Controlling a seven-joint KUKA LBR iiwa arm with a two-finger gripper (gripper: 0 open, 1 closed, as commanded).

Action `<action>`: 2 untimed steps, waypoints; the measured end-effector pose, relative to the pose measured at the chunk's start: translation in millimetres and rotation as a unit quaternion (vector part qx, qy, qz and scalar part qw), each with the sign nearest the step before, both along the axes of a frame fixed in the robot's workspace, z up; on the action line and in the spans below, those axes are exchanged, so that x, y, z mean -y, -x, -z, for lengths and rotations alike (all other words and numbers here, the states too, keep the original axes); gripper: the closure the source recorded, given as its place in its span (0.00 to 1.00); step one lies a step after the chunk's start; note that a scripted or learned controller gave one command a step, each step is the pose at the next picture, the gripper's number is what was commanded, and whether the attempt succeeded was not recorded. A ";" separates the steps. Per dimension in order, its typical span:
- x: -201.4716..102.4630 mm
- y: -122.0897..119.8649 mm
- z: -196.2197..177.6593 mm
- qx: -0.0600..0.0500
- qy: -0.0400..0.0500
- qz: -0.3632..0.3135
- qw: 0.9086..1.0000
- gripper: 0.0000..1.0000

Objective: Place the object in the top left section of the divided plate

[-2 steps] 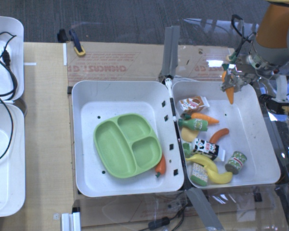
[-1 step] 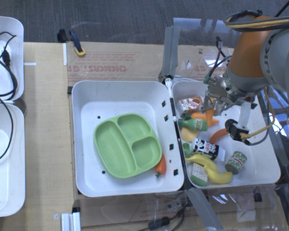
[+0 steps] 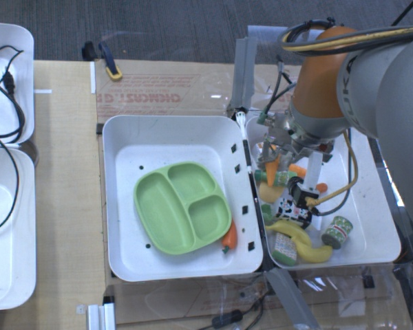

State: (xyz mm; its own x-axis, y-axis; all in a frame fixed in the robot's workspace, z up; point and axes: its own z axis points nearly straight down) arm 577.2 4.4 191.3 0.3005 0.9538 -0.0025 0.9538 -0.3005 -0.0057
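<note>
The green divided plate [image 3: 181, 208] lies tilted in the left bin [image 3: 124, 253], with one long section and two smaller ones, all bare. A small orange carrot [image 3: 229, 236] rests on the bin floor against the plate's lower right rim. My gripper [image 3: 272, 158] is down in the right bin [image 3: 378, 243], close to its left wall, over a heap of toy food. An orange piece [image 3: 270, 167] sits right under it; whether it is held is unclear. A yellow banana [image 3: 308, 245], a green can [image 3: 337, 232] and a black-and-white patterned toy [image 3: 296, 208] lie nearer the front.
The arm's orange wrist [image 3: 323, 81] and its cables hang over the back of the right bin. A metal divider [image 3: 251, 184] separates the two bins. A yellow-handled tool [image 3: 110, 66] lies on the bench behind the left bin. White trays [image 3: 7, 205] stand at far left.
</note>
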 end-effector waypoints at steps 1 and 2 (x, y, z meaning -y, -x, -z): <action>-88.5 -46.7 1.0 0.001 0.002 0.171 0.985 1.00; -135.9 -26.9 -9.9 0.001 0.002 0.181 0.983 1.00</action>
